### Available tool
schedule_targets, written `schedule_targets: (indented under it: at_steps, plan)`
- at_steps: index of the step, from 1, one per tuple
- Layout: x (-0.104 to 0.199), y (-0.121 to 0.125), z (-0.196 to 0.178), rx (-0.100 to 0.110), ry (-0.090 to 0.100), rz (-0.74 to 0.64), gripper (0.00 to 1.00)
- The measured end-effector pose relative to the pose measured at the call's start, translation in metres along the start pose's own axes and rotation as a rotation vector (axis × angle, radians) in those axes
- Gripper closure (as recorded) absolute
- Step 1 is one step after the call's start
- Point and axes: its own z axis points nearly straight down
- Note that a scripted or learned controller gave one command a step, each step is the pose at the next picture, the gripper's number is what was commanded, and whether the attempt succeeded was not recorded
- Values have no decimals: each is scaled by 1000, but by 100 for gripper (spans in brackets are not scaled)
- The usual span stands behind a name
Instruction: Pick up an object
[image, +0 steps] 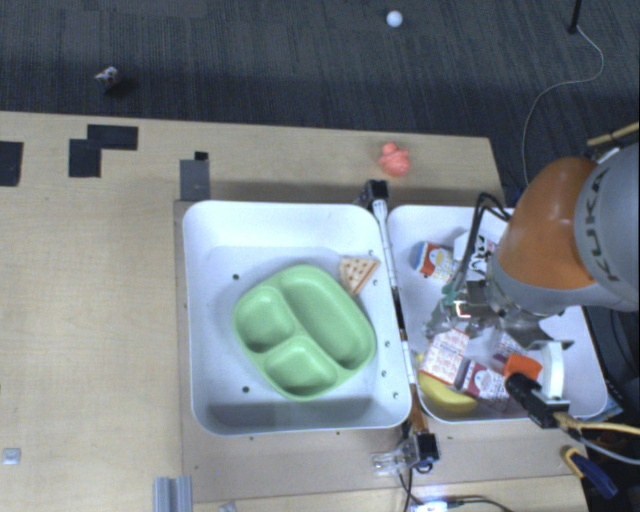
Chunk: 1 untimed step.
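A bare wooden bench (90, 300) takes up the left side, with a few dark cut-outs near its far edge. On it sits the left white bin (210, 250), which holds a green divided plate (303, 330) lying flat near the middle, three compartments facing up. Just beyond the plate's far right corner, a small waffle-patterned wedge (356, 271) rests against the bin's right wall. A pink lump (395, 159) lies on the bench beyond the two bins. The right white bin (425, 225) carries the clutter: a small red-and-white carton (432, 260) near its far side, a red-and-white printed packet (446, 352) nearer the front, a yellow object (447, 394) partly under that packet, and another red-and-white box (483, 380) beside it. The gripper (470, 310) hangs low over this pile, seemingly just above the packet, under the arm's orange band (540, 235); whether its fingers are parted or closed cannot be told.
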Motion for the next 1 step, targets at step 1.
schedule_targets:
  at_steps: [1]
  plan:
    - [37,59,1,2,0,-1,100]
